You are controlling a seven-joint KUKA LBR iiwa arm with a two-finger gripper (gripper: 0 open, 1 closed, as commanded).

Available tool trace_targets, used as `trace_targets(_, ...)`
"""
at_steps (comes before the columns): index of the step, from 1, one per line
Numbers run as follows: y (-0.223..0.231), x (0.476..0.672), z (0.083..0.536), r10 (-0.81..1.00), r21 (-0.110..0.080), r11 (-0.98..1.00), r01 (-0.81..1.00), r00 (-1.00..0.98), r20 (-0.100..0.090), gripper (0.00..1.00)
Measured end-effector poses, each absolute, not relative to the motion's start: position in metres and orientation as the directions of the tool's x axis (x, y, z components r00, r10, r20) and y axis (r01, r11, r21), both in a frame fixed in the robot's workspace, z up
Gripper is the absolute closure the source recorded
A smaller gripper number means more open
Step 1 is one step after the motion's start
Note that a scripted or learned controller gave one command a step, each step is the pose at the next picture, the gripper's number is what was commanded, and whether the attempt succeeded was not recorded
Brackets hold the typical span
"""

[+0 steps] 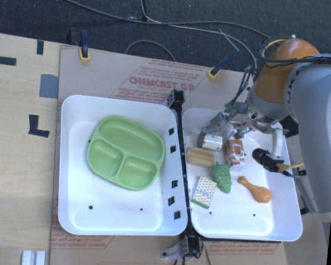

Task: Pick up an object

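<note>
Camera view: my gripper [228, 125] sits at the far edge of the right bin [285, 229]; finger spacing I cannot tell. Just near of it lie six objects, one each: white block [212, 142], red-and-white carton [235, 153], tan cylinder [200, 157], green toy [222, 177], orange drumstick [255, 190], patterned card [204, 192]. Near right corner is open floor. Left bin [68, 207] holds one green divided plate [126, 153]. Cardboard underlay [159, 81] reads "CHEMCAST".
</note>
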State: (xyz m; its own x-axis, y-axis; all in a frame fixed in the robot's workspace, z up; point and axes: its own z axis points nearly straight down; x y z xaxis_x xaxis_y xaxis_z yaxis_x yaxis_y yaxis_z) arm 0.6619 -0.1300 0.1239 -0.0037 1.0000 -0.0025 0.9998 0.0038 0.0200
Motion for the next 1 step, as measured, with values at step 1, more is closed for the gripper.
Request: trace_targets(1, -0.1291, 0.6621, 0.1319, 1.000, 0.020, 0.005, 1.000, -0.005, -0.002, 1.00)
